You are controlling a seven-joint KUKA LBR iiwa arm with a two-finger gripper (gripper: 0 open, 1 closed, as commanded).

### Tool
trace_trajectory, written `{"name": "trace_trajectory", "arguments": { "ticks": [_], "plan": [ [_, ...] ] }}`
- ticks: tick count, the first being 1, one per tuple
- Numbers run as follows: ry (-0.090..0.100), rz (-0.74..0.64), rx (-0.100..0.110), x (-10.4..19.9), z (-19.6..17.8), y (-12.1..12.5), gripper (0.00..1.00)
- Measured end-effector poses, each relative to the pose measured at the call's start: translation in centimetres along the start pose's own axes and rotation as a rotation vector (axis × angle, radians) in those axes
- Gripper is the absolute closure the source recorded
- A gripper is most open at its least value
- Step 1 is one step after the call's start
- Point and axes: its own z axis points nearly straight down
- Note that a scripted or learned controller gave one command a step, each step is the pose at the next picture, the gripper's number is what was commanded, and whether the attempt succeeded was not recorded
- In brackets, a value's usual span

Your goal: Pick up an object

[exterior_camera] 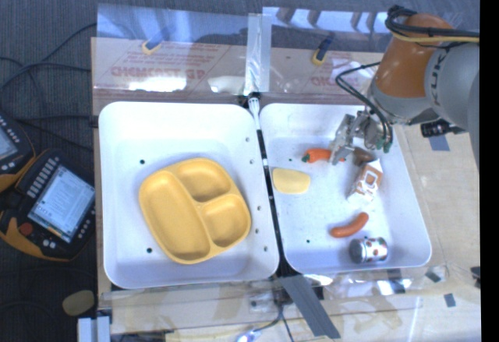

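My gripper (349,147) hangs over the upper middle of the right bin (405,243), fingers pointing down. A small carrot (316,155) lies just to its left, and a brown piece (363,153) sits right beside the fingers. Below them a white and orange carton (366,179) lies tilted. A pale yellow slice (291,181) rests near the bin's left wall. Further down lie a red sausage (348,225) and a silver can (368,250). Nothing shows between the fingers.
The left bin (125,130) holds a yellow divided plate (195,209). A divider wall (263,169) separates the two bins. Clear plastic panels stand along the back edge. A teach pendant and cables lie on the floor at the left.
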Motion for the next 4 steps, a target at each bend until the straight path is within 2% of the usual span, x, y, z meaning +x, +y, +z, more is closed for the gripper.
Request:
{"name": "trace_trajectory", "arguments": {
  "ticks": [1, 2, 3, 4],
  "plan": [
    [-0.01, -0.026, -0.004, 0.3, 1.0, 3.8, 1.0],
    [0.001, 0.317, -0.004, 0.9, -19.3, 1.5, 1.0],
    [0.004, 0.2, -0.004, 6.3, -12.3, -0.7, 1.0],
    [0.002, 0.098, -0.004, 11.0, -17.5, -4.4, 1.0]
  ]
}}
